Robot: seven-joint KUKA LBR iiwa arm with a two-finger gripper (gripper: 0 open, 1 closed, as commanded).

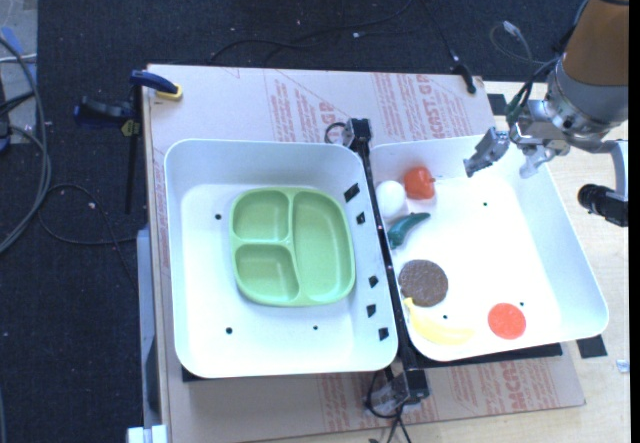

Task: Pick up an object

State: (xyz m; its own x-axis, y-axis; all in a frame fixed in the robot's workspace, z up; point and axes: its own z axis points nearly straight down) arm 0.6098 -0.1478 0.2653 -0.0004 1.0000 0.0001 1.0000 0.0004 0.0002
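Observation:
The right bin [560, 251] holds several small items. An orange-red piece [420, 182] lies beside a white egg-like ball [390, 196] near the far left corner. Below them is a teal piece [407, 226], then a brown round disc [423, 280]. A yellow banana shape [440, 329] and a red-orange disc [507, 320] lie by the near wall. My gripper [506, 158] hangs over the far edge of the right bin, right of the orange-red piece. It is open, with nothing between its fingers [482, 154].
The left bin [190, 231] carries a green divided plate [293, 245]. A black divider with clips [372, 231] runs between the bins. A blue-and-yellow clamp [155, 84] grips the board's far left corner. Cables lie on the dark floor around.

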